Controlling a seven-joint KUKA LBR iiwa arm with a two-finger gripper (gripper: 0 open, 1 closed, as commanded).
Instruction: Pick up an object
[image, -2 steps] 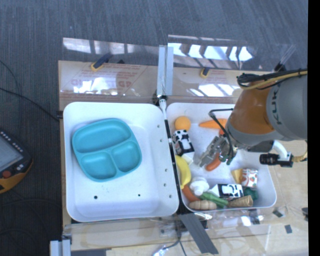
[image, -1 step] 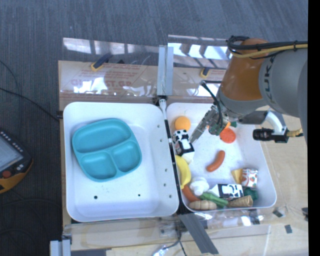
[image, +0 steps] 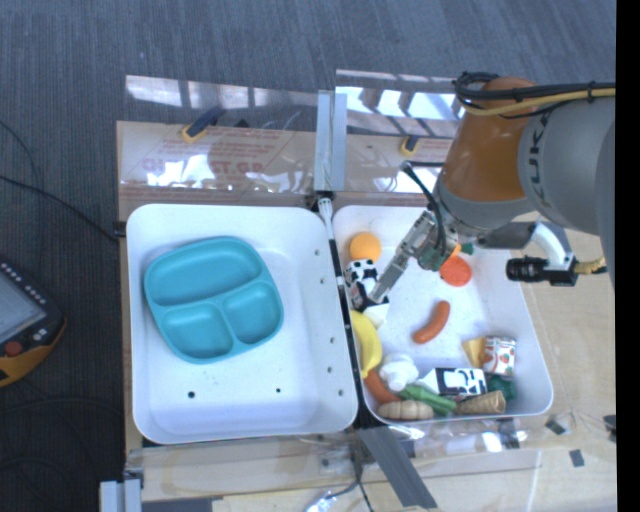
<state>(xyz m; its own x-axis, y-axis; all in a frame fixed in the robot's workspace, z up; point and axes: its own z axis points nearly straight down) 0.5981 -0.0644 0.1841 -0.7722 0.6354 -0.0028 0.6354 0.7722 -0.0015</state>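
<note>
My gripper (image: 377, 291) reaches down at a slant into the right bin (image: 525, 330), its tip at the left side of the bin. It touches or sits right beside a black-and-white cow-patterned toy (image: 357, 275). An orange ball (image: 365, 246) lies just behind that toy, and a yellow banana (image: 368, 342) lies just in front of it. A red sausage (image: 432, 321) lies in the middle of the bin. An orange-red round piece (image: 456, 271) sits under the wrist. I see nothing lifted off the bin floor.
Along the right bin's front lie a white piece (image: 398, 373), a carrot (image: 378, 388), a black-and-white carton (image: 461, 381), a green vegetable (image: 430, 398) and a small carton (image: 497, 354). The left bin (image: 250, 390) holds a blue divided plate (image: 212, 297).
</note>
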